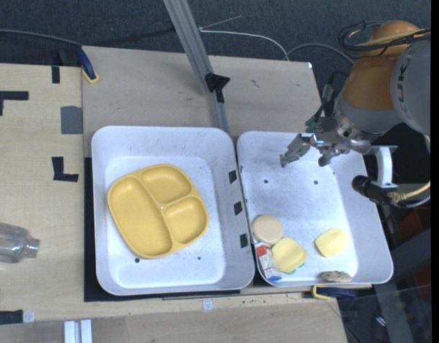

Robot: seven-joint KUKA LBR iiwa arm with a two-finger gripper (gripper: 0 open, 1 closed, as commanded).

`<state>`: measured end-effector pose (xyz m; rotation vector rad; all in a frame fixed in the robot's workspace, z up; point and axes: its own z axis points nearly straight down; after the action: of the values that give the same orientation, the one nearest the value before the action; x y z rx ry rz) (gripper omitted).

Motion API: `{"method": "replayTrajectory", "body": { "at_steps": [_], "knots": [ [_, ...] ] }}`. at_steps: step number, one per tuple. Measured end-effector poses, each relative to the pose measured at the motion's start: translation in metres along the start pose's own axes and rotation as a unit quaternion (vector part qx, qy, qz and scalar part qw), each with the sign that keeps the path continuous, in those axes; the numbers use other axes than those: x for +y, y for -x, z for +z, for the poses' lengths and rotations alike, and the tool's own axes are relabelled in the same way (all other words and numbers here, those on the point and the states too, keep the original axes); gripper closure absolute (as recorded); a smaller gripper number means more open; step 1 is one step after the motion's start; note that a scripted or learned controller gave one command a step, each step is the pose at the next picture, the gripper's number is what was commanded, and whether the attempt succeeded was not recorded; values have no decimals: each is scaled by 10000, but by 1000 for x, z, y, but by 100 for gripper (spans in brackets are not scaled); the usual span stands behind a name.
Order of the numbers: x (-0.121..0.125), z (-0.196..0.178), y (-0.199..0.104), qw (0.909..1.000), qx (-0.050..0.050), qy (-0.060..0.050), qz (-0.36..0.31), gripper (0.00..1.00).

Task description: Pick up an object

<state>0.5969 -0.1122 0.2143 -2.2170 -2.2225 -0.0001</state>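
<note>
Two white bins side by side on the table [155,98]. Left bin [105,148] holding a yellow divided plate [157,209], three compartments, sitting a bit toward 9 o'clock of the bin's middle. Right bin [362,213] with the small stuff all bunched along the 6 o'clock wall: a round tan piece [267,229], just below it a yellow block [289,254] leaning on a little red-and-white packet [265,260], another yellow block [332,242] over toward 4 o'clock, and a flat brownish bit [336,276] right at the bottom rim. Gripper [305,156] up at about 1 o'clock of the right bin, hovering over bare floor, fingers spread wide apart, nothing between them, well apart from the pile of objects. Grey arm with the orange band [373,84] coming in from 3 o'clock. Outside the bins: a clear plastic bottle [11,243] lying on its side at 9 o'clock of the table, a slanted metal rail [185,27] running down from 12 o'clock to the gap between the bins, and some black tape marks [12,100] on the wood at 10 o'clock.
</note>
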Motion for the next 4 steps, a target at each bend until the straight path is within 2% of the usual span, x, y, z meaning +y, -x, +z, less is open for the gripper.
{"method": "replayTrajectory", "body": {
  "at_steps": [1, 2, 3, 4],
  "knots": [
    [-46, 28, -66, 10000, 4, -30, -15, 0],
    [-107, 27, -66, 10000, -6, -28, 16, 0],
    [-111, -68, -92, 10000, -5, 39, -9, 0],
    [-19, -194, -65, 10000, -18, 58, -4, 0]
  ]
}}
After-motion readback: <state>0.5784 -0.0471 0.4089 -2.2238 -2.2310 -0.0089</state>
